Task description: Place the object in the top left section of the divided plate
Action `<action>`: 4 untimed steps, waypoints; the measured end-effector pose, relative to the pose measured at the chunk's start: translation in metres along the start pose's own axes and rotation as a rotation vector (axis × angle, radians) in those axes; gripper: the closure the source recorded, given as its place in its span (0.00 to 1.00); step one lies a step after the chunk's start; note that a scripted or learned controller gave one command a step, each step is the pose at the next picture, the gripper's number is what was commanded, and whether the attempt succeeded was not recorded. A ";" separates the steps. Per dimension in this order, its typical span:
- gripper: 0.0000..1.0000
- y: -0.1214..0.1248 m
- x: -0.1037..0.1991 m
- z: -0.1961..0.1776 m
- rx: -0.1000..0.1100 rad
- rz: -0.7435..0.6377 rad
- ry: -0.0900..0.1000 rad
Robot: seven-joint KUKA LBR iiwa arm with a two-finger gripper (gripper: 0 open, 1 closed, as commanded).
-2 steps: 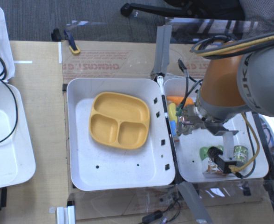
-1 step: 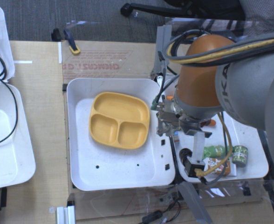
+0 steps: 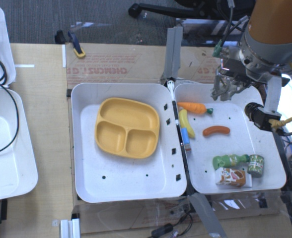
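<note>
Camera view showed the gripper (image 3: 227, 89) hovering over the right bin (image 3: 272, 180), its grip state impossible to tell. The toy carrot (image 3: 193, 107) lay nearest below, ungrasped. The yellow divided plate (image 3: 128, 127) waited; picking came next.

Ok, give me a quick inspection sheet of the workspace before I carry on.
Surface: two white bins side by side on a wooden bench.
Job's things: yellow divided plate in left bin, nothing in its sections.
Clutter: right bin holds carrot, banana, sausage, green bottle, small can, carton.
Grippers: gripper above the right bin's far edge, holding nothing visible.
Cables: black cable at left.
Surroundings: grey carpet, chair base.
</note>
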State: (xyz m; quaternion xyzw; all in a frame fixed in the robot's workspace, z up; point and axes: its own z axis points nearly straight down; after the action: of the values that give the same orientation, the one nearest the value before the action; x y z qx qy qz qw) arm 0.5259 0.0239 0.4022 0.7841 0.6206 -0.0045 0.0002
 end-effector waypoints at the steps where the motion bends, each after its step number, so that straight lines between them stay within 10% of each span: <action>1: 1.00 -0.054 0.025 0.122 0.003 0.027 0.001; 4: 1.00 -0.025 0.107 0.149 0.002 -0.146 0.000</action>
State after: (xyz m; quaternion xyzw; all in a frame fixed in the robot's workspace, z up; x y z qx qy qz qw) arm 0.5249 0.1334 0.2524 0.7367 0.6762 -0.0052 -0.0010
